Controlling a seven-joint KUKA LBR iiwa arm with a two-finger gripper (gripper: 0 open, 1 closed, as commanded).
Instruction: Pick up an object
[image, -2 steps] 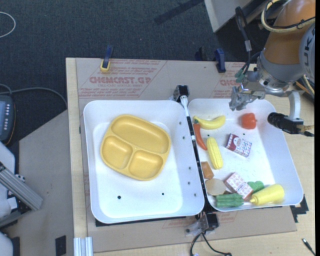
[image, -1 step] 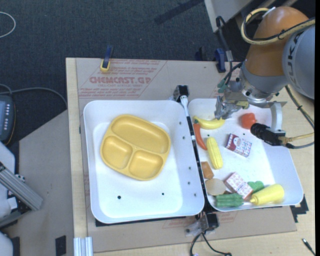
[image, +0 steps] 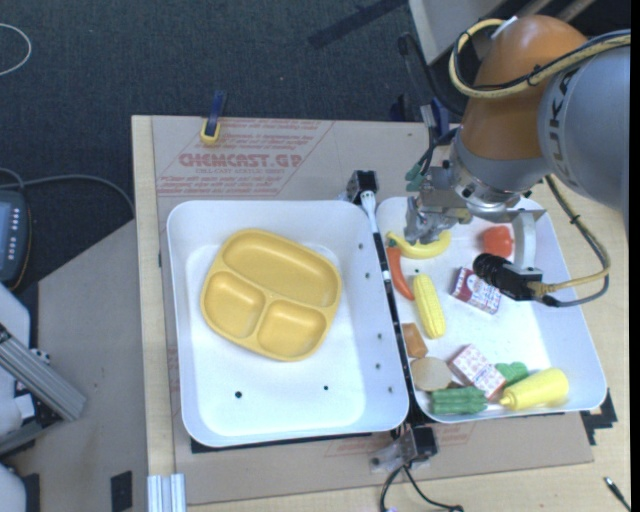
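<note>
- Pincer (image: 432, 222) low at the far end of the right bin (image: 572, 330), over the banana (image: 422, 246); whether its tips are spread or closed I cannot tell.
- Banana lies just beside the centre divider; it seems touched, not lifted.
- Risk: the curved peel may slip sideways, or the tips may strike the divider.
- Orange carrot (image: 400, 273) and corn cob (image: 430, 305) crowd the near side; open room lies toward the tomato (image: 497, 240).
- Left bin (image: 190, 330) carries the yellow tray (image: 270, 293).

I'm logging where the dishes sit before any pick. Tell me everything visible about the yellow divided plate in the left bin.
The yellow divided plastic plate lies flat, right side up, in the left shallow white bin, toward that bin's upper middle. It has rounded corners and three compartments: one long one along the far side and two smaller ones nearer the camera. It looks smooth, slightly glossy, and holds nothing. It is turned a little askew to the bin's walls. It rests only on the bin's floor.
</note>
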